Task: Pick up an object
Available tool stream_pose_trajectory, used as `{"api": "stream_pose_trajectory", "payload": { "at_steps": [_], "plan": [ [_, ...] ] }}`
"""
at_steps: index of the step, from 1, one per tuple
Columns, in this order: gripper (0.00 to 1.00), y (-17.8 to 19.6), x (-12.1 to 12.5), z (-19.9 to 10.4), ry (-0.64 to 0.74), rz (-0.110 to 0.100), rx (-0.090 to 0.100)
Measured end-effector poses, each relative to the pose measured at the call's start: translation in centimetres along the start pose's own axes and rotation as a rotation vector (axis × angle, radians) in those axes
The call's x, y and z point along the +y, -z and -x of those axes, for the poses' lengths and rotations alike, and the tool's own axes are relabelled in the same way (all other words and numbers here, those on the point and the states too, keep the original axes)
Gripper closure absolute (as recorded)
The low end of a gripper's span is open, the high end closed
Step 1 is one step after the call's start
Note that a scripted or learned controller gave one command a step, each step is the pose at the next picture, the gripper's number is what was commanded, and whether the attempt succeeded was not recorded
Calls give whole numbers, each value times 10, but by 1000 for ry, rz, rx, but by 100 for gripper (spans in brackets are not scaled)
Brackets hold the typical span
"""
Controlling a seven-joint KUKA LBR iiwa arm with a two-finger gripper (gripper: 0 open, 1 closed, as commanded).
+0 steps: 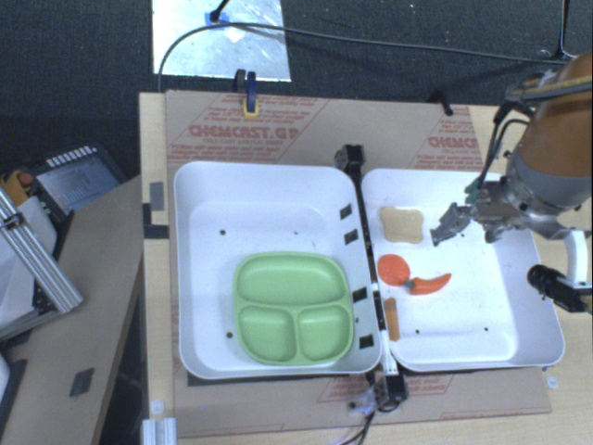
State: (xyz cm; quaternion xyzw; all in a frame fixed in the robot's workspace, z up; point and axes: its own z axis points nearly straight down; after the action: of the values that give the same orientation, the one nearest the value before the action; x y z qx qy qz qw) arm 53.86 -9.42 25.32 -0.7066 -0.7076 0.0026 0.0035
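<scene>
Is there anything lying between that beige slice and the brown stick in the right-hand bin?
Yes. In the camera view, the round orange-red piece lies between the beige slice and the brown stick.

the two white bins (pixel 278 193) look like smooth, slightly glossy plastic. the green divided plate (pixel 292 306) is matt plastic. the board (pixel 306 128) beneath looks like paper-faced sheet.

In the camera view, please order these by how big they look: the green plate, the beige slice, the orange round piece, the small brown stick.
1. green plate
2. beige slice
3. orange round piece
4. brown stick

The slice and round piece look close in size, so their order is unsure.
</scene>
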Motion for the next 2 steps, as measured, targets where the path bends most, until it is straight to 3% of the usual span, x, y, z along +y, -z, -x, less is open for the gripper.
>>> {"api": "stream_pose_trajectory", "payload": {
  "at_steps": [1,2],
  "plan": [
    [0,5,2,0,2,11,-1],
    [0,-48,-6,-5,0,6,-1]
  ]
}}
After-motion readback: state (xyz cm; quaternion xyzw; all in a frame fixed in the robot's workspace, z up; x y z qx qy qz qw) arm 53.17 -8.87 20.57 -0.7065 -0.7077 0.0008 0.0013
